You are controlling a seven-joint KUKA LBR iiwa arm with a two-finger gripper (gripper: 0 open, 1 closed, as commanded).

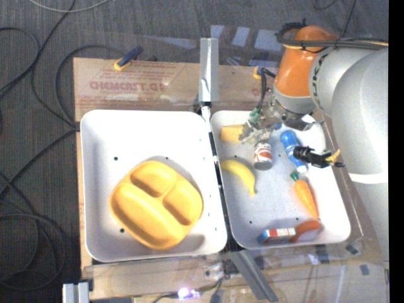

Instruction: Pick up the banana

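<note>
A: What progress is recorded?

B: None yet. The banana [240, 173] is seen lying near the left wall of the right bin [332, 232], not lifted.

A: And the gripper [257, 126]?

B: It is positioned near the bin's far edge, apart from the banana. Its opening cannot be determined; nothing is seen held.

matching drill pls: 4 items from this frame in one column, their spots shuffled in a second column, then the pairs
Things:
1. banana
2. yellow divided plate
3. carrot
4. red and white can

Places:
A. left bin
B. right bin, near its right wall
C. right bin, by its left wall
D. right bin, just below the pincer

Pairs: 1-C, 2-A, 3-B, 4-D
</note>
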